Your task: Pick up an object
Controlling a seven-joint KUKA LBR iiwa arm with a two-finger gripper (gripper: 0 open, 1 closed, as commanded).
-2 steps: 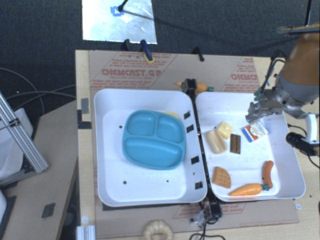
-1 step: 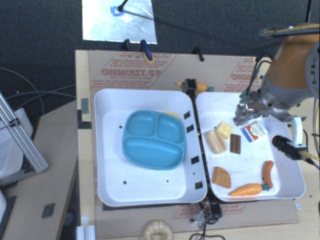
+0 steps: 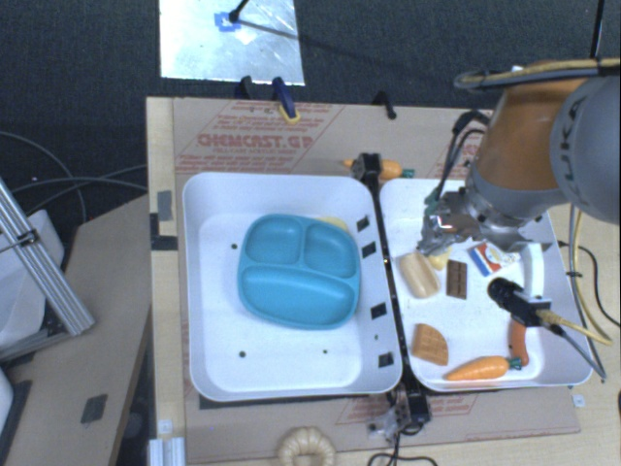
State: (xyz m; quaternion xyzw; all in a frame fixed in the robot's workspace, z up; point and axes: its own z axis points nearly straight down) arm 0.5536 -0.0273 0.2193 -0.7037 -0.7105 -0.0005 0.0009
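A blue tray [image 3: 298, 270] is seen in the left bin [image 3: 209, 289]. In the right bin [image 3: 563, 357], the pincer [image 3: 437, 231] is lowered just above a bread roll [image 3: 419, 275]; its state cannot be told.

single fixed camera, mounted above the counter [image 3: 262, 129], looking down at a slant. far edge of the counter sits toward the top of frame, near edge at the bottom. both white bins in full view: left bin [image 3: 209, 357] around frame centre, right bin [image 3: 558, 362] toward the right side. arm [image 3: 543, 153] enters from the right. moderate stand-off; dark floor visible beyond the counter.
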